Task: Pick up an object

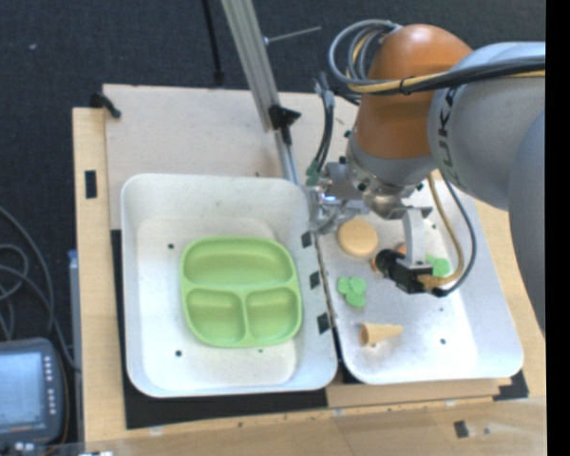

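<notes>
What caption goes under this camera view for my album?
Robot arm over a tan disc, green toy and cone in the right bin; green tray in the left bin.

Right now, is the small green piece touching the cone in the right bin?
Apart. The camera view shows bare floor of the right bin between the green piece and the cone.
</notes>
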You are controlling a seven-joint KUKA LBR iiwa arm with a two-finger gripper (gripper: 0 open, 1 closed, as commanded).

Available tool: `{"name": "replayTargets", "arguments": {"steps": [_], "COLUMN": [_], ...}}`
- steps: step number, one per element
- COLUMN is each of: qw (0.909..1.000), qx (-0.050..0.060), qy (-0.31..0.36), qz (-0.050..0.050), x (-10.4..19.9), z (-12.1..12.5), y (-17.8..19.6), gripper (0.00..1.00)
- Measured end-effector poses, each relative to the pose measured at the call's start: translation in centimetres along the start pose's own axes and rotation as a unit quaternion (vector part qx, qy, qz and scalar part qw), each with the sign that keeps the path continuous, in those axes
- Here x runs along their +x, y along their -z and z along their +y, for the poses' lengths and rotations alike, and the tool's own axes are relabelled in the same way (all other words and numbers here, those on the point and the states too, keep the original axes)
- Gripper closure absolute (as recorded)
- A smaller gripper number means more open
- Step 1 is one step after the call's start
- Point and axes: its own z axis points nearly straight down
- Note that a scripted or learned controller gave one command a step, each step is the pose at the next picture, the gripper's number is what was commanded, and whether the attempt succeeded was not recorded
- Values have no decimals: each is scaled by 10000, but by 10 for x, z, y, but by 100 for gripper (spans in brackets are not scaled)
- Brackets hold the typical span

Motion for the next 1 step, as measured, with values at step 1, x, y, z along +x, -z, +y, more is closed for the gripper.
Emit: {"name": "replayTargets", "arguments": {"steps": [1], "qw": [10000], "qx": [4], "qy": [-4], "qz": [-4], "x": [54], "z": [-14], "y": [-10], "gripper": [100]}}
